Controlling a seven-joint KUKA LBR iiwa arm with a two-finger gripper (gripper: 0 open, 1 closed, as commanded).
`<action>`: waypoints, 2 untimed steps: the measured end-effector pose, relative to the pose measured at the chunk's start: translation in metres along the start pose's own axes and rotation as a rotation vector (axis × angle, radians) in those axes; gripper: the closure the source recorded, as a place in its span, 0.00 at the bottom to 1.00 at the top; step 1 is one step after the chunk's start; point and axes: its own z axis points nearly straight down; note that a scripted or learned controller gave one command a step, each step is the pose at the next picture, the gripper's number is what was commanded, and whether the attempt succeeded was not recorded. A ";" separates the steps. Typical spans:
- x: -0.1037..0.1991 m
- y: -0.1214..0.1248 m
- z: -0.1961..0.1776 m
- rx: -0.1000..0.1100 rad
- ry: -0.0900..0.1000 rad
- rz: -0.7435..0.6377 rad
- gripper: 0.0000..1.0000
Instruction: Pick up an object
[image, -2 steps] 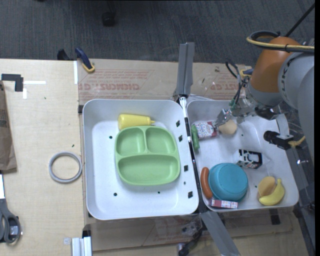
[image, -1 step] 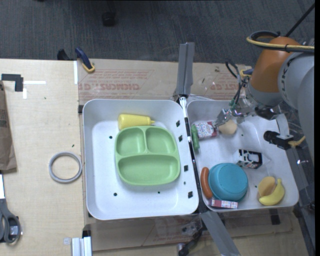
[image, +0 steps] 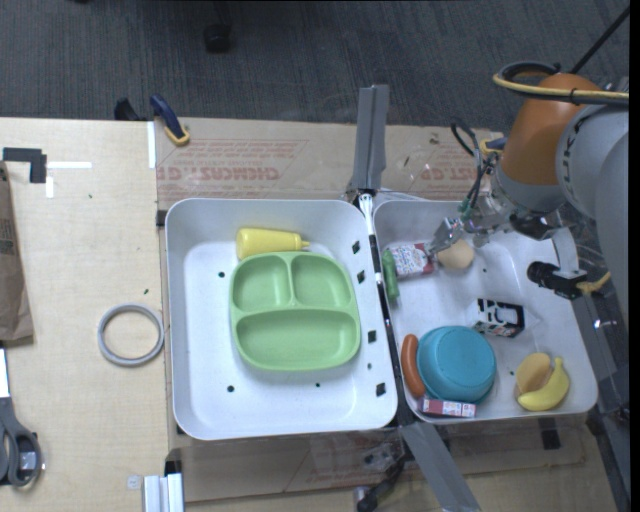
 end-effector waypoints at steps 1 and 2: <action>0.000 0.000 0.000 0.000 0.000 0.000 0.00; 0.000 0.000 0.000 0.000 0.000 0.000 0.00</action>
